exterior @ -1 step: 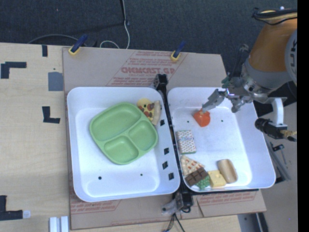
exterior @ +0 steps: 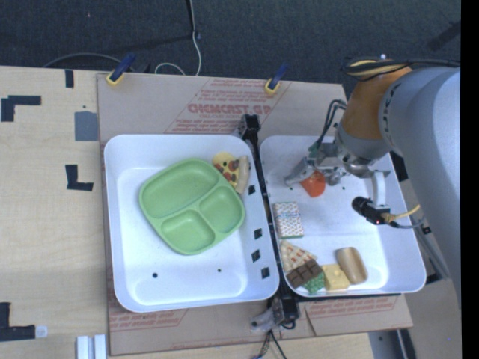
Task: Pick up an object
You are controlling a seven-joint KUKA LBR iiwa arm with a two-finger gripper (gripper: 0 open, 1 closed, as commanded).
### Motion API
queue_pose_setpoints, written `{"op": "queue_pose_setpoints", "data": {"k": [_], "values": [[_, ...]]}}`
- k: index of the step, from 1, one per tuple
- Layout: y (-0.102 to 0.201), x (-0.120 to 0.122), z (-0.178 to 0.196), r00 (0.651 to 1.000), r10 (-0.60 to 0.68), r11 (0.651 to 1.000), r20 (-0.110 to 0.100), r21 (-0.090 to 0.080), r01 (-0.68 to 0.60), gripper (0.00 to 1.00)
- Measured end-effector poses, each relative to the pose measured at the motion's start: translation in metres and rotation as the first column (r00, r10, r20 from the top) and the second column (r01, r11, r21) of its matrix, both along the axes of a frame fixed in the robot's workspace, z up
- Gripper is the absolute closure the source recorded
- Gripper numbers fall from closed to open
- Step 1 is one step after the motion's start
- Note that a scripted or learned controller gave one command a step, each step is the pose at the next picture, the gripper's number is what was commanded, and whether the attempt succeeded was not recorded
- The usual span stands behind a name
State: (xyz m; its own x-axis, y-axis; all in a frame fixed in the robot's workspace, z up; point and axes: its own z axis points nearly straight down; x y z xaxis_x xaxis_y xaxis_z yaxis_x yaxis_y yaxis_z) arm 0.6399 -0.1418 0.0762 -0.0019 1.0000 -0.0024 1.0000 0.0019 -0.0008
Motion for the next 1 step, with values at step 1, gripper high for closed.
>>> {"op": "queue_pose_setpoints", "data": {"k": [1], "values": [[0.0011,0.0008,0.0187,1.000,0.001,1.000,0.002,0.002,-0.001,1.00]]}}
